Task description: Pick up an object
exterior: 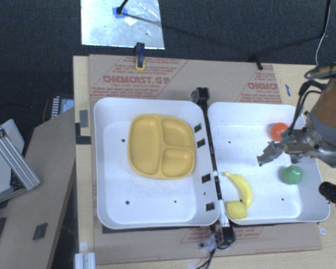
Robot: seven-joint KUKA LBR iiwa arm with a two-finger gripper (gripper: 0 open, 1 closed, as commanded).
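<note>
We see the counter (pixel 173 74) carrying two white bins side by side. The left bin (pixel 115 206) holds a yellow divided plate (pixel 159 145) near its middle. In the right bin (pixel 257 212) the arm (pixel 331 114) reaches in from the right, its hand (pixel 267 157) hanging over the bin's middle; we cannot tell whether it is released or clenched, and nothing shows in its grip. A banana (pixel 242 187) lies near the bin's near-left corner, touching a lemon (pixel 237 209) at its near end. A green ball (pixel 292 175) sits right of the hand, and an orange ball (pixel 278 130) lies farther back, beside the arm.
</note>
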